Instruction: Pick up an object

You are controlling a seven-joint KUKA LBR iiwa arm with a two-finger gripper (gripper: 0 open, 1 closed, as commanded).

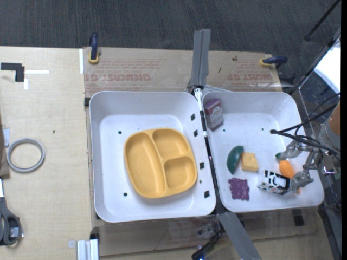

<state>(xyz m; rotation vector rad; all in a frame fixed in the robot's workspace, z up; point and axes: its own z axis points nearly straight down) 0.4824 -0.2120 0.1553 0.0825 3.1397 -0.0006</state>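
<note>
Tool point(295, 167) over upright orange object point(286, 168)

Bins point(103, 161) white; plate point(161, 162) yellow; box point(213, 113) purple; leaf point(234, 158) dk green; cube point(249, 161) yellow; grapes point(238, 188) purple; ball point(286, 168) orange; card point(273, 182) — blk/white pattern; tabletop point(43, 210) — pale wood.

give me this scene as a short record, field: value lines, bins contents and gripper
left bin: one yellow divided plate, three compartments
right bin: purple packet by the divider, green piece, yellow block, purple piece, orange item, black-and-white item
gripper: at the right bin's right side, fingers spread, orange item between them, not clamped
bench, left of bins: roll of grey tape, scissors
</note>
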